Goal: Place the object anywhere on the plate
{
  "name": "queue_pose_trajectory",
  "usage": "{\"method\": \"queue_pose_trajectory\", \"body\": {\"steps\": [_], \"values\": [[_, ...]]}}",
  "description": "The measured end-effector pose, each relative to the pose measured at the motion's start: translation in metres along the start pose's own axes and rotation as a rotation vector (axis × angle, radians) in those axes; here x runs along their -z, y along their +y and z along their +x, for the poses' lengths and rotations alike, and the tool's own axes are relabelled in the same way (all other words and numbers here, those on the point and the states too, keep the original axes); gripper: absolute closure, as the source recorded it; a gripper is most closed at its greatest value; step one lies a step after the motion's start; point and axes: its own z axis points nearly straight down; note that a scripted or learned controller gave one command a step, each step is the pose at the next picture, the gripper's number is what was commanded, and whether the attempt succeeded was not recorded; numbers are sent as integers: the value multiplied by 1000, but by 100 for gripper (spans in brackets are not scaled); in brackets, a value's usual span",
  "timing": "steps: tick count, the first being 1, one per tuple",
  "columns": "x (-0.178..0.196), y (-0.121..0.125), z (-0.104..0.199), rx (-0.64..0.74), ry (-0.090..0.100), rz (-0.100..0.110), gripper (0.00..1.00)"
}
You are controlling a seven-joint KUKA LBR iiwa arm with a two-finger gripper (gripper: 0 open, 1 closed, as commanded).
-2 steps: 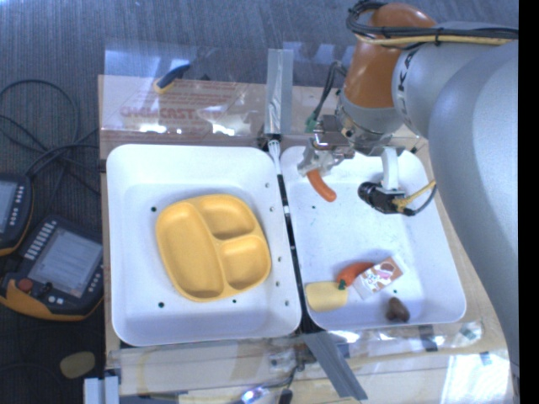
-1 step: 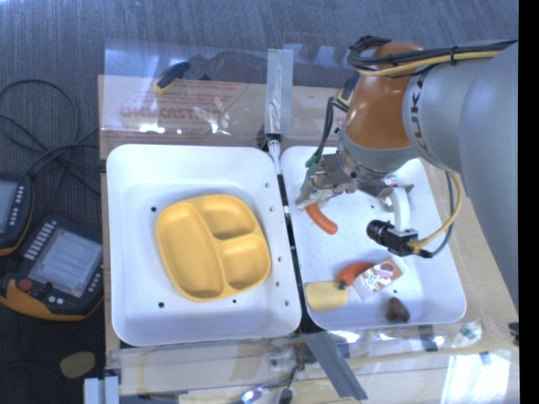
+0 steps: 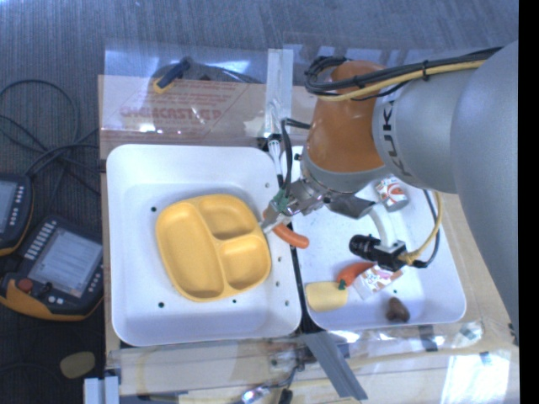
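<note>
Nearest the lens: grey KUKA arm (image 3: 472,124), bulky, reaching in from the right, with an orange band (image 3: 345,137) above the wrist.

Gripper (image 3: 274,215): low over the rim the two bins share, close to the right edge of the plate. From where I stand I cannot tell whether it is open or closed.

Orange sausage-shaped toy piece (image 3: 291,237): lies just below and to the right of the gripper, slanted across the shared rim. It is just beside the plate's right edge, not on the plate. Whether the gripper touches it cannot be made out.

Yellow plastic plate with three compartments (image 3: 210,251): sits in the middle of the left shallow white bin (image 3: 135,310).

Right shallow white bin (image 3: 438,297), contents:
- pale yellow rounded toy (image 3: 325,296), near the front left corner;
- orange carrot-shaped toy with a green tip (image 3: 351,273), just above the pale yellow one;
- white packet with red print (image 3: 376,283), beside the carrot toy;
- small brown lump (image 3: 397,310), at the front, apart from the packet;
- white-and-red small item (image 3: 392,194), at the far side, close under the wrist.

Off the bench: grey and orange handheld control pendant (image 3: 50,268) on the carpet to the left, black cables (image 3: 34,124) nearby, and a clear plastic sheet (image 3: 185,108) behind the left bin.
</note>
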Motion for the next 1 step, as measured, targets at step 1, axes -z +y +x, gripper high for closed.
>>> {"method": "queue_pose_trajectory", "body": {"steps": [1], "values": [[0, 0, 0, 0, 0, 0, 0]]}}
